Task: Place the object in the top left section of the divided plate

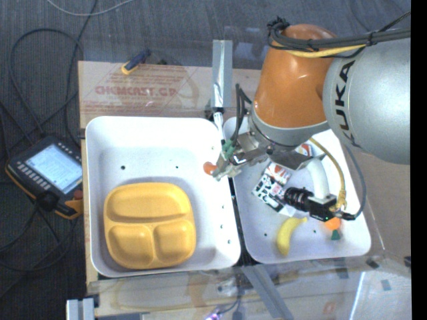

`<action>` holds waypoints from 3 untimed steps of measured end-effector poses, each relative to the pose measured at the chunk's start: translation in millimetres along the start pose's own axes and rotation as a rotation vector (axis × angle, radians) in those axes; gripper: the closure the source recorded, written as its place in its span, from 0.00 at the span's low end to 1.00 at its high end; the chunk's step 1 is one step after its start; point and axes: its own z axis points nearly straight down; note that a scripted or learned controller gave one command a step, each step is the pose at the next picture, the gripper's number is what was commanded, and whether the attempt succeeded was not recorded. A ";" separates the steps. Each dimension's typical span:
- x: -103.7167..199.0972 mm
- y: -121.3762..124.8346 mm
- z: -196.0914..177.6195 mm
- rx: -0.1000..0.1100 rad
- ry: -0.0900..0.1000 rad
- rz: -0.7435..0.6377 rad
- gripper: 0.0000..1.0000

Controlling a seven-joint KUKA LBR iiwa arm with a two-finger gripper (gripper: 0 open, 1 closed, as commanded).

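Claw (223,162) hung over the seam between the two bins, at the left bin's (133,129) right wall. A small orange object (209,169) sat at its tip; whether the claw was open or gripping it, could not tell. Yellow plate (151,227) lay in the left bin's near half, toward the table's front-left corner. Its single wide section (147,202) was the far one. From the claw, that section lay left and slightly nearer the front edge. Banana (287,235) lay in the right bin (353,239).
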 end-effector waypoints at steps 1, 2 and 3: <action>26.2 -23.0 28.5 0.002 -0.001 0.024 1.00; 27.5 -22.4 2.5 0.002 -0.003 0.603 1.00; 35.8 -20.3 62.9 0.004 -0.002 0.621 1.00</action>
